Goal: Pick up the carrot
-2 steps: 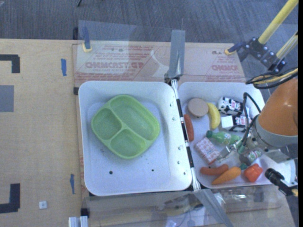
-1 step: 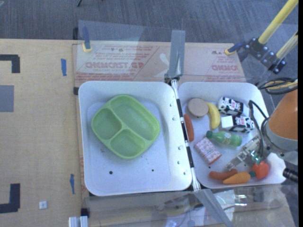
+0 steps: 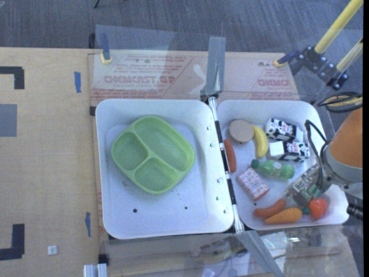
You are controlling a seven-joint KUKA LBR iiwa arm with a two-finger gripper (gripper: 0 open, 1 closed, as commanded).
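At the near edge of the right bin lies the carrot, orange and lengthwise along the rim, with a reddish sausage touching it on its upper left and a red tomato-like piece just beside its right end. The gripper hangs right above that corner, close over the carrot's right end and the red piece; how far it stands open cannot be told, and nothing can be made out in its grasp. A little farther in sit a pink patterned packet and a green bottle lying on its side. Beyond them are a banana, a second sausage along the left wall, a round brown disc and black-and-white cartons. In the left bin rests a green divided plate.
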